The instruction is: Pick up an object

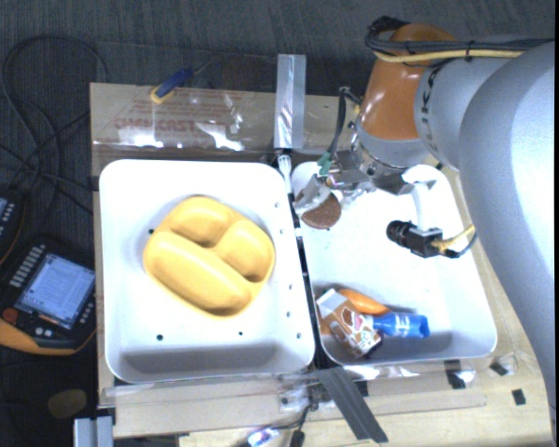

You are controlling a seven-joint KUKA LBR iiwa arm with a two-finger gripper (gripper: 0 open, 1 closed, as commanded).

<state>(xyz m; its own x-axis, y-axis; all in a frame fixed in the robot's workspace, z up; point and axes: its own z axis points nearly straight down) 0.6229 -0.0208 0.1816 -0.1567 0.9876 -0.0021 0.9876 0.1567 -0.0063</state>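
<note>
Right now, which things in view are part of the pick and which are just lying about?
In play: gripper over the right bin; brown round piece beneath it; blue bottle; orange piece; printed packet.

Lying about: yellow object in the left bin; handheld pendant; plastic bag.

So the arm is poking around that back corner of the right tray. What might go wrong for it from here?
1. The gripper sits at a small brown object tight against the divider between the bins, so it may bump the wall or push the object away.
2. The other items, a blue tube and a printed packet, lie piled together near the front edge; a try there might lift two things or none.
</note>
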